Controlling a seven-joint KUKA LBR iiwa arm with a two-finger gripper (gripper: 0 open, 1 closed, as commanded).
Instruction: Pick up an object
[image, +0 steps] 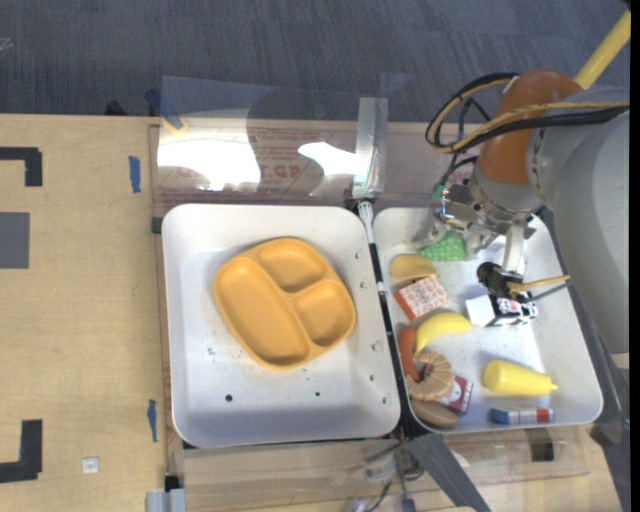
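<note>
Tool (465, 225) low over the far end of the right bin (562, 340); I cannot tell its state.
I see the tool just above a green object (450, 246), with nothing visibly in its hold. Near it lie a pale yellow piece (410, 266) and a red-and-white box (423, 296). Further toward the near rim I read a banana (442, 328), a yellow lemon-shaped item (518, 378) and a red-and-blue marker (520, 414). The left bin (190, 340) on the bench carries an orange divided plate (285, 300).
</note>
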